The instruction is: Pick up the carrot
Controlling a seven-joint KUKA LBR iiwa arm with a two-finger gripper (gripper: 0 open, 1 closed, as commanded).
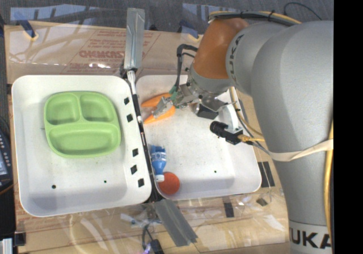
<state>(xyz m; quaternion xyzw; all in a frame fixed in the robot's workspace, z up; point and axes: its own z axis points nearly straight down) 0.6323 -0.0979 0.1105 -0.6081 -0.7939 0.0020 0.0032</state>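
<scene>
The carrot (156, 109) is orange with a greenish top end. It lies tilted in the right bin (227, 174), close to that bin's upper left corner and the divider. My gripper (178, 98) hangs low at the carrot's right, leafy end and looks to be touching it. The grey arm with its orange band (218, 49) comes in from the right and hides the bin's far right part and the gripper's upper body.
A green divided plate (82, 122) lies in the left bin (28, 190). In the right bin, a small blue and white bottle (158, 159) and a red-orange ball (169, 183) sit along the left wall near the front corner. A black cable connector (226, 130) dangles below the wrist.
</scene>
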